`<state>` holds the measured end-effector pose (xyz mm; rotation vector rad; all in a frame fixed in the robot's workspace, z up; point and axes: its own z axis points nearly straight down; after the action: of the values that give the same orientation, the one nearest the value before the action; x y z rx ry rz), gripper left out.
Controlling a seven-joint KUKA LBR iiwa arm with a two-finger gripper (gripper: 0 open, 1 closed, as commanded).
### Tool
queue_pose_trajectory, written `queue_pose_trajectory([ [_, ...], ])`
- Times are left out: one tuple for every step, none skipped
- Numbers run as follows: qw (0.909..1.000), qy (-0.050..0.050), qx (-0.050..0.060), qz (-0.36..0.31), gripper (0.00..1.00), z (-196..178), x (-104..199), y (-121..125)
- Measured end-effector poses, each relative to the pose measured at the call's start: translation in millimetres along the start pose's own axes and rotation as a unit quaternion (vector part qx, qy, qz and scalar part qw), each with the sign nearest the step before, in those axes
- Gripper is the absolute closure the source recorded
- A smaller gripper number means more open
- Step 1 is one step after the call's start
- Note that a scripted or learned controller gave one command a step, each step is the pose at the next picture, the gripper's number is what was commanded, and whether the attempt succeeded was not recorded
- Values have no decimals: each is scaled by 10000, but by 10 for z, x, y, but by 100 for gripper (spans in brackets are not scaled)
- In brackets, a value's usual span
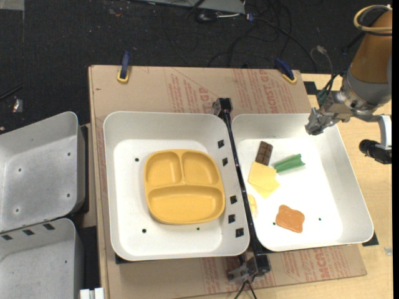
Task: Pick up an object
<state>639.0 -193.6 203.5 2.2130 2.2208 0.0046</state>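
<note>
Landmark: right bin (pixel 349 185).

Nearest its front wall, an orange flat piece (pixel 290 218) lies loose on the floor. Just behind, by the divider side, a yellow block (pixel 263 177); a brown bar (pixel 264 152) touches its back edge, a green piece (pixel 288 163) sits just beside. All lie flat and apart enough to approach from above, likely scattered for grasp trials.

Left of the bin, the neighbouring bin carries a yellow divided plate (pixel 184 187).

At the bin's far right corner, the end effector (pixel 316 123) hovers over the rim; spread or pressed together, cannot tell. Nothing seen between it.
</note>
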Motion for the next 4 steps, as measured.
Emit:
queue_pose_trajectory([
  [10000,-1,-2,2,100,-519,-3,17],
  [10000,15,24,-13,100,-573,487,65],
  [10000,15,32,-17,100,-604,1055,-1],
  [10000,19,36,-21,100,-629,1605,-45],
])
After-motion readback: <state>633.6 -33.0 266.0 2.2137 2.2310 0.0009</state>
